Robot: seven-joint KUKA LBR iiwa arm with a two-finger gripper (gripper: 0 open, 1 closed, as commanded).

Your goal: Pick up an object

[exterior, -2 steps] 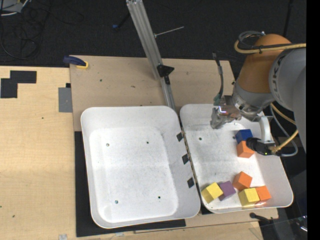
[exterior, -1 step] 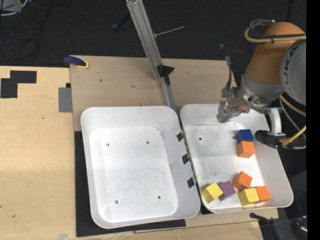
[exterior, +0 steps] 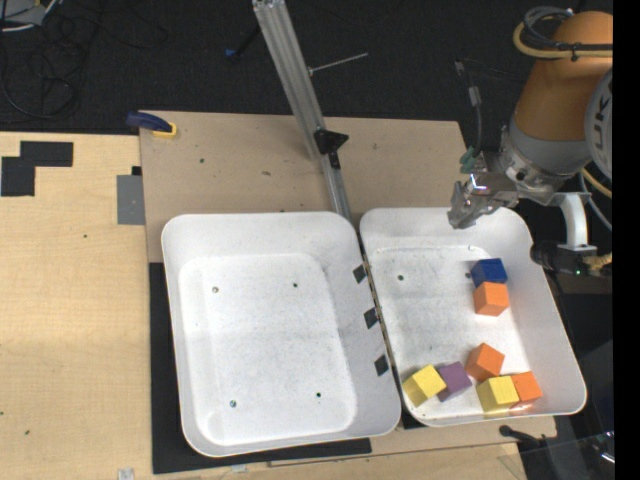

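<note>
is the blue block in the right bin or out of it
In. The blue block lies on the floor of the right bin, inside its rim, right against the orange block below it.

Setting is reading as a robotics lab. A plywood bench (exterior: pixel 250 168) is carrying two white bins (exterior: pixel 200 258) side by side, fixed over a black mat. An aluminium rail (exterior: pixel 295 78) is slanting up from between the bins, apparently a rig mount. Loose cables (exterior: pixel 40 28) are lying on the dark floor behind the bench. A grey-and-orange arm (exterior: pixel 560 78) is reaching in from the right. Small coloured foam blocks (exterior: pixel 470 373), plain test objects, are sitting in the right bin. Black tape patches (exterior: pixel 35 163) are marking the bench at left.
</note>
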